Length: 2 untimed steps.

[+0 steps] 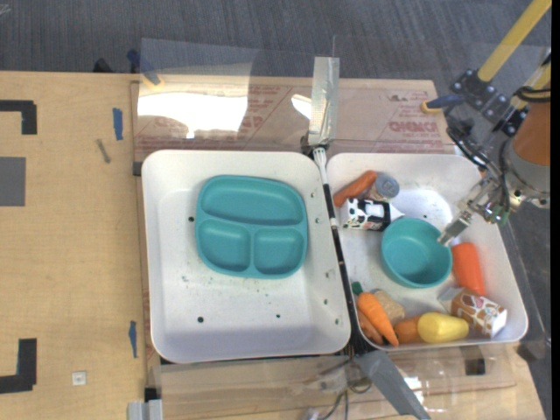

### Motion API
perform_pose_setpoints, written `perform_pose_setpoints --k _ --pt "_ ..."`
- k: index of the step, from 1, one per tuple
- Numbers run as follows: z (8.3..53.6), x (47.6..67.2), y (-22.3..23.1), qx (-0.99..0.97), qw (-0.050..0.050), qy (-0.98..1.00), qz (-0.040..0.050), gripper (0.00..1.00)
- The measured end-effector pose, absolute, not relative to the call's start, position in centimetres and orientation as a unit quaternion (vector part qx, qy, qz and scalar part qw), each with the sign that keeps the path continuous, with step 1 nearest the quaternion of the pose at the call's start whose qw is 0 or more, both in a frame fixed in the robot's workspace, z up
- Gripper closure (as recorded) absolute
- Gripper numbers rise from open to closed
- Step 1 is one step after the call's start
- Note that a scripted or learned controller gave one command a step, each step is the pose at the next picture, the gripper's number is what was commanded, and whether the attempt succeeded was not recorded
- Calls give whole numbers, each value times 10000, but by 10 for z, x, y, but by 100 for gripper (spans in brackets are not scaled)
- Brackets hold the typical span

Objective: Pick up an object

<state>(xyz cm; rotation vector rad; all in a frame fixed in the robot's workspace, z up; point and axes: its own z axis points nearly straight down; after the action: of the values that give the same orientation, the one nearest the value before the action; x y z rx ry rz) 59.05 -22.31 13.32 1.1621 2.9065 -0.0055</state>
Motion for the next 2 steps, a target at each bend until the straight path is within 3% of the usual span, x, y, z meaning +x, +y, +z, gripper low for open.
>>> perform_pose_setpoints --k 1,2 --pt "90 558 -223 3909 50 9204 11 0" --pt "90 516 -209 4334 59 9012 10 0"
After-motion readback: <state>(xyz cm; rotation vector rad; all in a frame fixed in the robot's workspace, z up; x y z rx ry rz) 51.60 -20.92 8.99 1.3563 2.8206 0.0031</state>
